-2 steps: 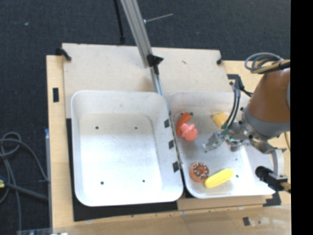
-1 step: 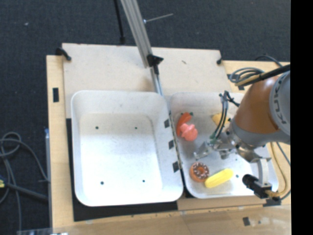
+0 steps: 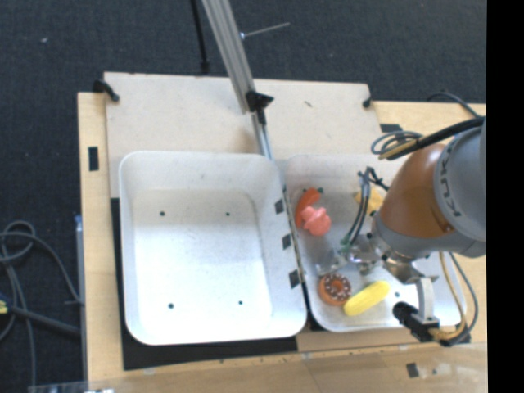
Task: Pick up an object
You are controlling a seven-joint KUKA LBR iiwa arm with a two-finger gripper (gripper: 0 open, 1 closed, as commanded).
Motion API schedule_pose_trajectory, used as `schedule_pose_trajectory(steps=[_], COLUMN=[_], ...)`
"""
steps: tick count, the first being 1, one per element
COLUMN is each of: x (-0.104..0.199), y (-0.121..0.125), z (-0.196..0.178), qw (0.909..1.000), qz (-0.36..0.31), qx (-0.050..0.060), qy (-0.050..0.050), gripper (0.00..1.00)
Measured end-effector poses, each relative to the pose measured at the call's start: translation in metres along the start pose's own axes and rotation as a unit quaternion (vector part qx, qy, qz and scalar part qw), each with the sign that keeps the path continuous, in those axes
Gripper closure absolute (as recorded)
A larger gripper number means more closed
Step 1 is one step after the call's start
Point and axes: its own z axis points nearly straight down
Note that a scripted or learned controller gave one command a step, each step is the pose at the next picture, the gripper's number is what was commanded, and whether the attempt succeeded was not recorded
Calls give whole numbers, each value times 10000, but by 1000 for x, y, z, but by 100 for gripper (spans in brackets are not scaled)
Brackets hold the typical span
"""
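My gripper [image 3: 350, 260] hangs low inside the right bin [image 3: 327, 170], under the orange band of the arm. Just below it lies a round brown and orange object [image 3: 334, 287], and beside that a yellow banana-shaped object [image 3: 366, 298] near the bin's front wall. A pink and orange toy [image 3: 311, 213] rests to the gripper's upper left, apart from it. A small yellow object [image 3: 372, 200] peeks out from behind the arm at the back of the bin. Nothing shows clearly in the gripper's grasp.
The left bin [image 3: 135, 219] stands alongside, sharing a middle wall with the right one. A slanted metal post [image 3: 233, 51] rises from behind the bins. Cables [image 3: 393, 144] loop at the back right of the bench.
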Motion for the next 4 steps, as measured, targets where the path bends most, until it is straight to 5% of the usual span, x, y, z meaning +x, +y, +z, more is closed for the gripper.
schedule_pose_trajectory(steps=[1, 4], x=[-1, -23], y=[2, 12], z=[-13, -168], qw=[10000, 10000], qz=[44, -38], qx=[-40, -47], qy=[-1, -9], gripper=[100, 100])
